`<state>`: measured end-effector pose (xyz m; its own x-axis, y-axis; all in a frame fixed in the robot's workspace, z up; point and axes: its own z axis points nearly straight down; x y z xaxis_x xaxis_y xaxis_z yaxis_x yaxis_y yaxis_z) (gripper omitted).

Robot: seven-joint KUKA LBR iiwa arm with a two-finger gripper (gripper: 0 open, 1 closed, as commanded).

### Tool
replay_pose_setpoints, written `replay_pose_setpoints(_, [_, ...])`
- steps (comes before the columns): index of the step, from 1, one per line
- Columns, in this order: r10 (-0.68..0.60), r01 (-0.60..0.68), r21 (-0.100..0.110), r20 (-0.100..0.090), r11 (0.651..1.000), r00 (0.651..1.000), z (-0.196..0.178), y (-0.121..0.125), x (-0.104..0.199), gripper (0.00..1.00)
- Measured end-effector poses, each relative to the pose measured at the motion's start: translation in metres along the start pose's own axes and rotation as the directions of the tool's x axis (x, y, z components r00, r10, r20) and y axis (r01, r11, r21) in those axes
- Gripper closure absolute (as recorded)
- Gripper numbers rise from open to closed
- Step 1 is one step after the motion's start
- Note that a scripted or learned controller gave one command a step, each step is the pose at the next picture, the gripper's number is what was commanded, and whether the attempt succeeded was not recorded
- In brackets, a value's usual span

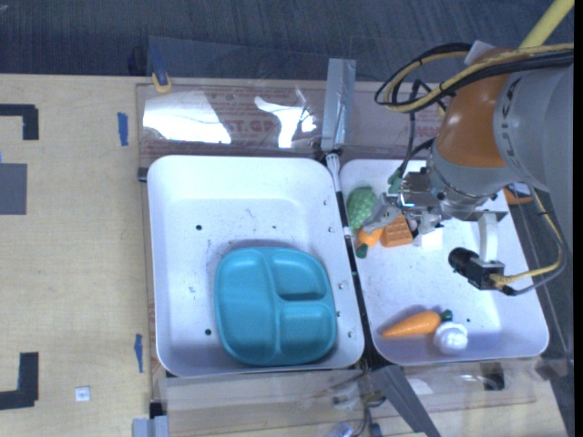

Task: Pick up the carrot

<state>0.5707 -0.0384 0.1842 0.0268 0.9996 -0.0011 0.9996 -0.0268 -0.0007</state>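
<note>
Hovering over the upper part of the right bin [524, 335], the gripper [412, 209] hangs close above a small orange block [397, 235]; how it is set, released or clenched, I cannot tell. The carrot [414, 324] lies well apart, near the bin's front wall, touching a white ball [450, 338].

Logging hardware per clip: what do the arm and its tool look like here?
The arm is grey metal with a rounded orange band above the wrist. Black and yellow cables loop over it. The tool is a small dark and silver assembly.
</note>
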Motion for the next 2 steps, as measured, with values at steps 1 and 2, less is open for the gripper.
replay_pose_setpoints(1, [0.095, -0.095, -0.034, 0.004, 0.995, 0.995, 0.069, 0.031, -0.063, 0.0])
replay_pose_setpoints(2, [0.128, -0.128, -0.006, -0.005, 0.992, 0.992, -0.003, -0.017, 0.017, 0.0])
